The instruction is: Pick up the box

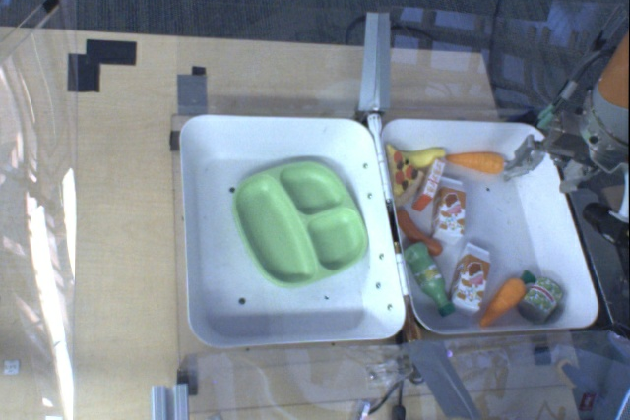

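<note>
Two small printed cartons lie in the right bin: one box near the bin's middle-left, a second box just below it toward the near wall. Around the upper box sit a slanted red-and-white packet, a banana and a carrot above it, and a green bottle below-left. A second carrot and a green can lie beside the lower box. The pincer hangs over the bin's upper right corner, well apart from either box; whether its fingers are spread cannot be told. The left bin holds a green divided tray.
</note>
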